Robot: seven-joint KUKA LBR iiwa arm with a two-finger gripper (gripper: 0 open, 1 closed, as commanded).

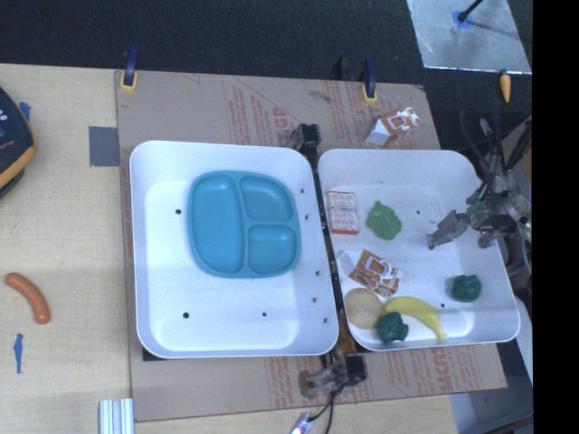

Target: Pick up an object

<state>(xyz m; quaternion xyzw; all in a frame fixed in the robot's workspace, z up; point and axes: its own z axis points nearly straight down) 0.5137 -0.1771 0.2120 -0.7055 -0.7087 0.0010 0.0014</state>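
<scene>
End effector point(463, 228) hovers over right bin point(425, 165) — beside green lump point(384, 221).

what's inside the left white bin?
The left shallow white bin holds one thing: a light blue plastic plate with three compartments, lying flat near its middle. Whatever is under the plate is covered. A few small dark holes dot the bin floor.
</scene>
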